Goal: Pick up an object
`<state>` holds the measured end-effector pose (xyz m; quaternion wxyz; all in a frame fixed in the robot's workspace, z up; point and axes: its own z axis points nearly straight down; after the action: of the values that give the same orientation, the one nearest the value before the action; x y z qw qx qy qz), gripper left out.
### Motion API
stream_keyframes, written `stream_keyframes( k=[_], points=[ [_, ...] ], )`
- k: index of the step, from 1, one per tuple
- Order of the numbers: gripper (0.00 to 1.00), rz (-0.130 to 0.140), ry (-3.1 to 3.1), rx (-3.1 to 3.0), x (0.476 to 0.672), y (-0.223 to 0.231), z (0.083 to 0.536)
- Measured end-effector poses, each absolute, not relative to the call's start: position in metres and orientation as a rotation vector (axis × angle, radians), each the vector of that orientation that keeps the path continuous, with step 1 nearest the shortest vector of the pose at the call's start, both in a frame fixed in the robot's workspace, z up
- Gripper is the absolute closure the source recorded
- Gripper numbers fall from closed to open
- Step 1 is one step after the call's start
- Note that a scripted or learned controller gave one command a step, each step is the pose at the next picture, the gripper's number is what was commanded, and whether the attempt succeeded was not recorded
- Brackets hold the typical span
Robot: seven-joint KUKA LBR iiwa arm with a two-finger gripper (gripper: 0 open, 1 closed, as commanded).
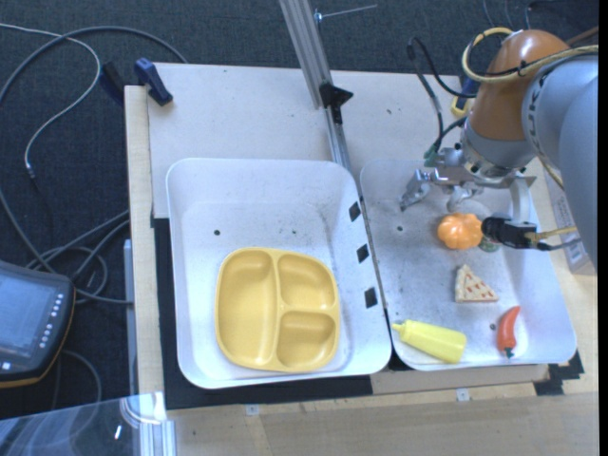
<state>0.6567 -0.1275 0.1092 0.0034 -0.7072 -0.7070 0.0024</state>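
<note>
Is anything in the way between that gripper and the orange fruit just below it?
Nothing visible. The gripper hangs over the right bin, and only bare bin floor lies between it and the orange fruit.

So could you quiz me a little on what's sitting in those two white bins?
1. True or false: the yellow plastic divided tray lies in the left white bin.
2. Which thing lies nearest the metal claw?
A. round orange toy fruit
B. red toy chili pepper
C. yellow toy bottle
3. Fill in: the tan toy wedge lies in the ____ white bin.

Key: 1 true; 2 A; 3 right.
</note>
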Motion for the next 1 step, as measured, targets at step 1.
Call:
stream_keyframes(
  k=[1],
  points=[
    [1.0,-0.002,-2.222,-2.221,0.6594,-0.1269,0.1251]
  ],
)
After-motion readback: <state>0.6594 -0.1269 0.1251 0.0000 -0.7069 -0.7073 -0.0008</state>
